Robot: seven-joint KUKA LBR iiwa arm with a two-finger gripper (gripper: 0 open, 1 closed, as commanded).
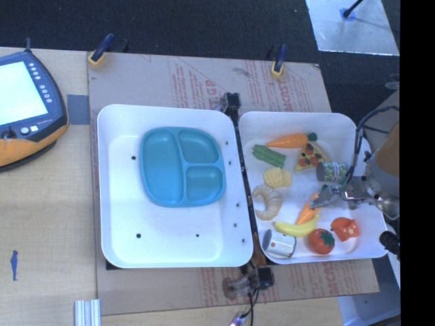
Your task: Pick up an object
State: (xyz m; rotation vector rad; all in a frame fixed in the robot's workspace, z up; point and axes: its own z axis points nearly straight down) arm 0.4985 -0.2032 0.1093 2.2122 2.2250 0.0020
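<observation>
Your gripper (325, 197) sits low in the right bin (299, 119), among the toy food.

Nearest you along the front lie a tomato (321, 241), a banana (294, 228) and a small carrot (307, 213) just beside the gripper; whether its fingers are spread or closed, you cannot tell. Farther back lie a pizza slice (310, 157) and a large carrot (288, 140). The left bin (122, 202) holds a blue divided plate (182, 166).
</observation>
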